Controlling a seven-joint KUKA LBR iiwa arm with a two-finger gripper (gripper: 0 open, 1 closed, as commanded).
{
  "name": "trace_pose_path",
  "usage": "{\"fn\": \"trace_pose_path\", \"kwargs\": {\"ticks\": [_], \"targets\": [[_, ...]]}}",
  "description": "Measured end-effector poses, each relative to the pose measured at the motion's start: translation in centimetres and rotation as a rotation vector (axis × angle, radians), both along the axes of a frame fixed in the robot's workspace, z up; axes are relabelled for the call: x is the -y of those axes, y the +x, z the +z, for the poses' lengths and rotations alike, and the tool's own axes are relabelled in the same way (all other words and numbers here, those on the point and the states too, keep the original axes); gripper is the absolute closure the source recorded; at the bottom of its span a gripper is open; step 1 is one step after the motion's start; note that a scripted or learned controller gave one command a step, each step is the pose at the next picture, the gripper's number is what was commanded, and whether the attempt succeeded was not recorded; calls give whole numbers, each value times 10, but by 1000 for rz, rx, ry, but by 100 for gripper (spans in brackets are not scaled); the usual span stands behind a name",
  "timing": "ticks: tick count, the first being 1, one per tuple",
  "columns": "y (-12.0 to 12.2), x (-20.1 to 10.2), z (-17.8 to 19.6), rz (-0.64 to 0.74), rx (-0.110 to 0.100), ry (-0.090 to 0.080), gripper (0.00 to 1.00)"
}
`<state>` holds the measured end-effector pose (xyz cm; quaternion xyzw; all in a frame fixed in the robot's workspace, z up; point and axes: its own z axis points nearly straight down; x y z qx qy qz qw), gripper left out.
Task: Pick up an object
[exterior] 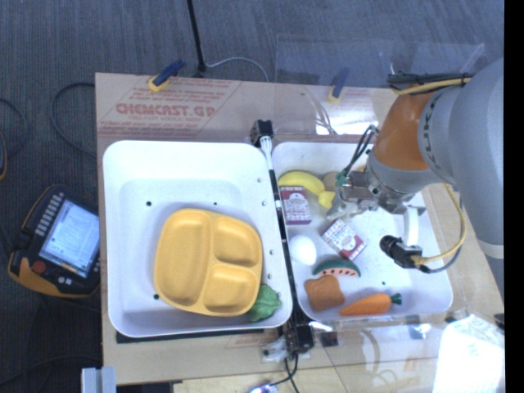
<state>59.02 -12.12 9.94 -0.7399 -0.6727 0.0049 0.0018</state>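
My gripper (350, 210) hangs over the middle of the right bin (434, 289), just above a small red-and-white carton (342, 238). I cannot make out whether it touches the carton. To its left lie a yellow banana (301, 182) and a red box (295, 205). Nearer the front are a white egg (304, 250), a watermelon slice (336, 267), a piece of toast (324, 293) and a carrot (368, 304).
The left bin (131, 178) holds a yellow divided plate (209, 260) with a green leaf (264, 301) at its front right corner. The grey arm (458, 137) covers the right bin's back right. A black cable connector (401, 250) hangs beside the carton.
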Motion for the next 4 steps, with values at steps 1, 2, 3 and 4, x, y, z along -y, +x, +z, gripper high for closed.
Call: {"fn": "trace_pose_path", "kwargs": {"ticks": [1, 2, 3, 4], "targets": [[-25, -27, 132, -197, 13, 0, 100], [-28, -26, 127, -198, 3, -1, 0], [18, -15, 2, -276, -9, -3, 0], [13, -22, -10, -381, 22, -8, 0]]}}
